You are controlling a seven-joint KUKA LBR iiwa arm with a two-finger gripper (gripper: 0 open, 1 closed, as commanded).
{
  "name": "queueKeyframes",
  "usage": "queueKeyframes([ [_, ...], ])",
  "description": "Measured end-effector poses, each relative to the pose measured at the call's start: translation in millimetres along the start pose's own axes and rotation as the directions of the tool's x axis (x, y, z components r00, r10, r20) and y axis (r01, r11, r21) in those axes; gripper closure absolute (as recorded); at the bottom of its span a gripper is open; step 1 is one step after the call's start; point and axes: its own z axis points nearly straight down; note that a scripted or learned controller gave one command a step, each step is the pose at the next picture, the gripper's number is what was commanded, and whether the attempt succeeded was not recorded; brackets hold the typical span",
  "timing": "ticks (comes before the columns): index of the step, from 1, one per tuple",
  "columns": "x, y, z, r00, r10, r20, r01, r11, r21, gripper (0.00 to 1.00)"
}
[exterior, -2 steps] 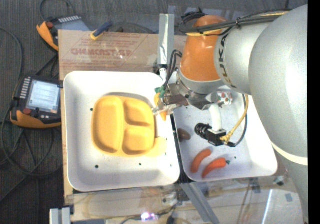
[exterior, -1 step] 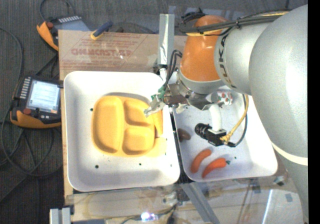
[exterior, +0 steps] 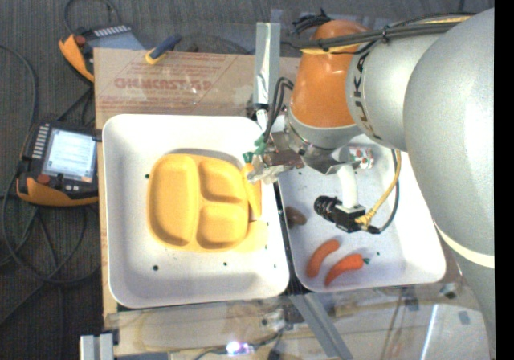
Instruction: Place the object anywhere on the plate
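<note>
— Jaws state? Cannot tell; the gripper (exterior: 259, 164) hangs over the yellow plate's (exterior: 201, 199) right edge, in the left bin (exterior: 120, 270).

— And the objects?

— 2 orange carrots (exterior: 336, 260) and 1 brown piece (exterior: 295, 217) lie in the right bin (exterior: 418, 262), apart from the plate.

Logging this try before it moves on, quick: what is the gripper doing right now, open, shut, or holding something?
Gripper: over the right edge of the yellow plate; open, shut or holding something cannot be told.
</note>
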Motion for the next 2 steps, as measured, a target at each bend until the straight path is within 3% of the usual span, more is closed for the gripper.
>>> queueKeyframes([
  [1,0.0,-0.1,0.1,1.0,0.0,0.0,0.0,1.0,0.0,0.0],
  [2,1.0,0.2,-7.9,1.0,-0.002,-0.002,0.002,1.0,0.002,1.0],
])
